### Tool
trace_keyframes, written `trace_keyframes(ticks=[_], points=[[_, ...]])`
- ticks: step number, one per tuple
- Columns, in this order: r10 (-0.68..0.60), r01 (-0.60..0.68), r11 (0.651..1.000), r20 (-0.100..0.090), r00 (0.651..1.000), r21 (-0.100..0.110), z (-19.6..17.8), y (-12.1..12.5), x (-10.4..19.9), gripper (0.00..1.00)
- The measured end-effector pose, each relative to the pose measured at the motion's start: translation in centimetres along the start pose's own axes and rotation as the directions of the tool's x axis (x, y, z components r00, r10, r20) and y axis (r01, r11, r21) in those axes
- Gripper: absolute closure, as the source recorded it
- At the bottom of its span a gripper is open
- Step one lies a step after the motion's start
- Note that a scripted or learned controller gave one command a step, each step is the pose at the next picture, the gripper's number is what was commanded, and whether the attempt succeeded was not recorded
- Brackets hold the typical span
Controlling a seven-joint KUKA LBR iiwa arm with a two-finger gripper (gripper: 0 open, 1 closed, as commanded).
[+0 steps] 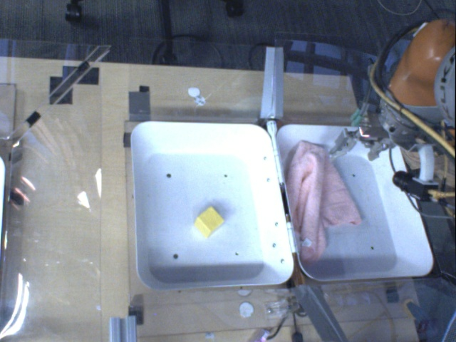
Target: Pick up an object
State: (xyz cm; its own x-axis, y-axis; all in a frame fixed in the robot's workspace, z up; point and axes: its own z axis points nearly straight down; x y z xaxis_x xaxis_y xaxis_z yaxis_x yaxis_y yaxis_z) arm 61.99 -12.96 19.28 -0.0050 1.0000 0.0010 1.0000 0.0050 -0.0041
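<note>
Hovering just right of the crumpled pink cloth (320, 198), the two-finger gripper (354, 142) spreads wide, holding nothing, seemingly lining up a grab.

The arm (427, 70) is cut off by the right edge, so little beyond its orange band shows. The gripper (356, 142) is small and tangled among cables (399, 112). The pink cloth (317, 194) hides part of the right bin (385, 255) floor beneath it.
</note>
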Motion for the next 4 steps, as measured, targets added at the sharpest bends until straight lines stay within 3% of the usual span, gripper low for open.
trace_keyframes(ticks=[1,2,3,4], points=[[0.033,-0.033,0.999,0.001,0.999,-0.006,9.9,0.7,2.6,0.00],[0.031,-0.031,1.000,-0.001,1.000,-0.004,9.2,0.8,2.8,1.00],[-0.138,0.138,0.990,0.002,0.990,-0.016,10.2,0.5,0.8,1.00],[-0.140,0.140,0.990,0.001,0.990,-0.015,9.4,0.6,0.9,1.00]])
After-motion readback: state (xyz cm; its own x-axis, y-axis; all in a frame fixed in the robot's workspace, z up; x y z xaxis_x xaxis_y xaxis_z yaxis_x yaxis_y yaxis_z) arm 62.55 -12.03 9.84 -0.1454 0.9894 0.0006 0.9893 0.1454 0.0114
